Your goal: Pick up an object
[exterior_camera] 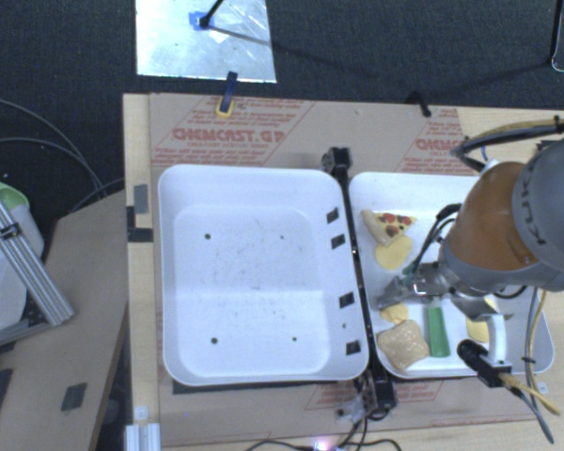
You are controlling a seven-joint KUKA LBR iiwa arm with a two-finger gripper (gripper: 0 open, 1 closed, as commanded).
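Note:
The right bin [365,188] holds several small things. A pizza slice [388,222] lies at its far left, with a pale yellow piece [395,253] just below it. A tan bread-like chunk [403,344] sits in the near left corner, beside an upright green bar [437,332]. A small yellow bit [393,314] lies above the chunk, and another yellow item [477,329] peeks out at the right. My gripper [393,296] is low over the bin's left part, between the pale yellow piece and the small yellow bit. The arm's orange band [484,219] covers the bin's right half.
The left bin [254,271] stands beside the right one, a black divider [352,261] between them. Both rest on a cardboard sheet [263,134]. Cables [508,379] run past the near right corner. A metal frame [19,261] stands at the far left.

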